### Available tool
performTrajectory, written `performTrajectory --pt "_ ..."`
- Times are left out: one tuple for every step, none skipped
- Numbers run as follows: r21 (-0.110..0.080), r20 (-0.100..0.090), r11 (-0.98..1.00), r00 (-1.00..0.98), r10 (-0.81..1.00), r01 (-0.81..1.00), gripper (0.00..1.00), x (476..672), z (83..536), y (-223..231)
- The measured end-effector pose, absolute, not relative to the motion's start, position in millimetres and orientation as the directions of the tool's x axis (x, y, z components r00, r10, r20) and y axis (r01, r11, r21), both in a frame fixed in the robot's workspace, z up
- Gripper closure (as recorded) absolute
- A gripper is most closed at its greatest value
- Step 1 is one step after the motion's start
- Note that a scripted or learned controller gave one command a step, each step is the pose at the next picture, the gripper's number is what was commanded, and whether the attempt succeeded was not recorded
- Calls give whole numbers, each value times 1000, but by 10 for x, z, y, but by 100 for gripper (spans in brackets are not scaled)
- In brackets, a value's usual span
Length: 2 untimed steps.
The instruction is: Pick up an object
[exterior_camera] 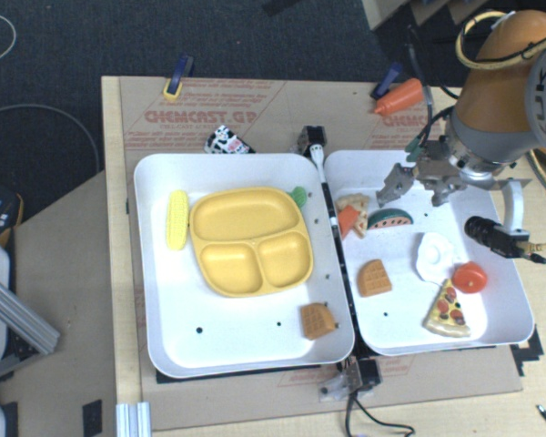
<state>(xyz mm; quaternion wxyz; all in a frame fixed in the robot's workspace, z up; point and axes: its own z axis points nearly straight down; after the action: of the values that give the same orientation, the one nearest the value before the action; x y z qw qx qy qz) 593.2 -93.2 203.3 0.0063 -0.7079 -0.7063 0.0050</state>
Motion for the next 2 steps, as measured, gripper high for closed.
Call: performTrajectory --pt "-2 1 0 0 1000 1000 0 5962 2108 -930" --pt "-6 1 0 0 1000 1000 0 5972 1682 -912"
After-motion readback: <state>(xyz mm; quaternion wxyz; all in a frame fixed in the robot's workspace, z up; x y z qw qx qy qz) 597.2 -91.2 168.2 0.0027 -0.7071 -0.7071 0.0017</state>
